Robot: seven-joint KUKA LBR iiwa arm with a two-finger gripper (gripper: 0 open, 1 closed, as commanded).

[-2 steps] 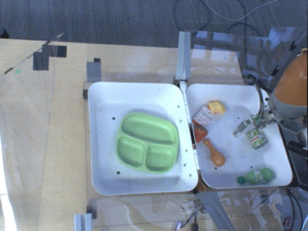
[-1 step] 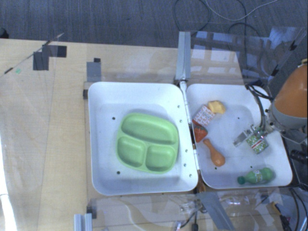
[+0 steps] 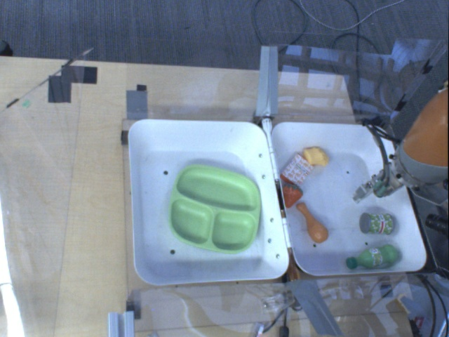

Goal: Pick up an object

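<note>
Approach step, nothing grasped: the gripper [image 3: 370, 188] hung over the right bin [image 3: 330, 258] near its right wall, fingers looking slightly spread and holding nothing, just far of the small can [image 3: 377, 222], so descending onto it seemed next.

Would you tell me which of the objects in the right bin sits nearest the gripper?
The small grey can, just below the gripper in the camera view. The green bottle lies farther down, and the orange drumstick farther left.
</note>
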